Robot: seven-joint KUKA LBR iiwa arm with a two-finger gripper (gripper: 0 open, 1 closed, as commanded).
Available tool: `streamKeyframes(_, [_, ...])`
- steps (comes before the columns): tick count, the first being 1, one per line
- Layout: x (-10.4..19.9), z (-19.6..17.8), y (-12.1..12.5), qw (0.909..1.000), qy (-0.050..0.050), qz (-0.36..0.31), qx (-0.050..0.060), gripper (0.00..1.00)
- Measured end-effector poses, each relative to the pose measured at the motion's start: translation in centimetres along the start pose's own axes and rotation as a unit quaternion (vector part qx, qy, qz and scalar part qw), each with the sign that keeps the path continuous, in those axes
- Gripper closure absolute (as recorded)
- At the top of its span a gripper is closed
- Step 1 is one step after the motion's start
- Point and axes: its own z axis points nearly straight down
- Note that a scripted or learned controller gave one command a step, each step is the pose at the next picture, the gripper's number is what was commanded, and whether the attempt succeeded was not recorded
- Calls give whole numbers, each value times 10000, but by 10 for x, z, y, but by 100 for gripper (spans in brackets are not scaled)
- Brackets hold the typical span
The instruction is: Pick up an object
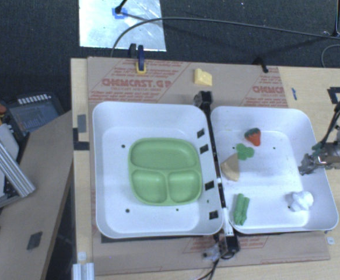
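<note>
The right bin (274,121) holds several small items. A red-orange toy with a green top (252,136) lies near its back. A small green piece (245,152) sits just in front of that, touching a tan wedge (231,168). A green bean-like piece (240,209) lies at the front left, and a white crumpled object (301,201) at the front right. My gripper (308,165) hangs over the right side of this bin, above and behind the white object, and I see nothing in it.
The left bin (108,127) holds a green divided plate (164,171). A yellow block (203,77) lies on the cardboard behind the bins. A blue-and-yellow clamp (139,58) stands at the back edge. Cables cross the dark floor beyond.
</note>
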Motion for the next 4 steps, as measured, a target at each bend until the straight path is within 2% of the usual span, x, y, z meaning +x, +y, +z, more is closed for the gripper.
streamKeyframes(1, [8,-60,0,10000,-3,-7,-11,100])
streamKeyframes(2, [59,-67,3,10000,15,-27,10,100])
streamKeyframes(4, [176,-42,11,10000,22,-29,25,100])
